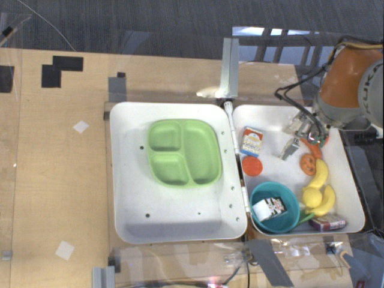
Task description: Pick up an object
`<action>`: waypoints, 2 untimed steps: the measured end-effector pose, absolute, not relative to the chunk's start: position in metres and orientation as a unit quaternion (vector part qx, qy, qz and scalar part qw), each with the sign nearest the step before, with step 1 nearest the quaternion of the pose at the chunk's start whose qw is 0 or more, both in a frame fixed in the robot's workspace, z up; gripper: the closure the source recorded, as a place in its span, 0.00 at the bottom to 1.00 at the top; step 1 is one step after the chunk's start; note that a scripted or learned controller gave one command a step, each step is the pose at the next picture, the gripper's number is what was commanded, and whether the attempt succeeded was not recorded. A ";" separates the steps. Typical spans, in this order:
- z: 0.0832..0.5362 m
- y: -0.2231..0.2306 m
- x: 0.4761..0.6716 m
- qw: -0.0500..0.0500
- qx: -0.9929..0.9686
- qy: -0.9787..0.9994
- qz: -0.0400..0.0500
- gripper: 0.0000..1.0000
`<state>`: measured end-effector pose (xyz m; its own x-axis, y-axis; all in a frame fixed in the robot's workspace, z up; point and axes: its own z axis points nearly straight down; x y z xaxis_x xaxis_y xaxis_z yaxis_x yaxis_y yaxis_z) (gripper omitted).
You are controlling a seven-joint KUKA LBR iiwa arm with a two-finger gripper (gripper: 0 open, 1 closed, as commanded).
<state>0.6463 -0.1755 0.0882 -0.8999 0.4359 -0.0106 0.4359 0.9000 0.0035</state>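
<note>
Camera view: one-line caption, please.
Grey-and-orange arm's gripper above right white bin near orange carrot; green divided tray left.

The right bin (354, 188) is crowded by a teal bowl (275, 207), bananas (319, 188) and a small carton (252, 141); open floor is left near its far wall.

This is a robotics lab, not a home. A pale wooden table (54, 161) stands on dark grey carpet (150, 11) and carries two shallow white bins (180, 230) fixed side by side with metal brackets (230, 65). Black tape marks (60, 69) and small square tags (80, 126) dot the tabletop. Cables (297, 92) trail from an industrial arm (351, 86) at the right, above toy food.
</note>
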 end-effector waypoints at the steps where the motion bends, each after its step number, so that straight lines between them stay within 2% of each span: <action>1: 0.088 -0.169 0.638 0.005 0.263 0.965 0.001 0.00; 2: 0.089 -0.162 0.589 0.005 0.325 0.946 0.001 0.00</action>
<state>0.5893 -0.1619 0.0888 -0.7881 0.6155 -0.0087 0.6155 0.7881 0.0055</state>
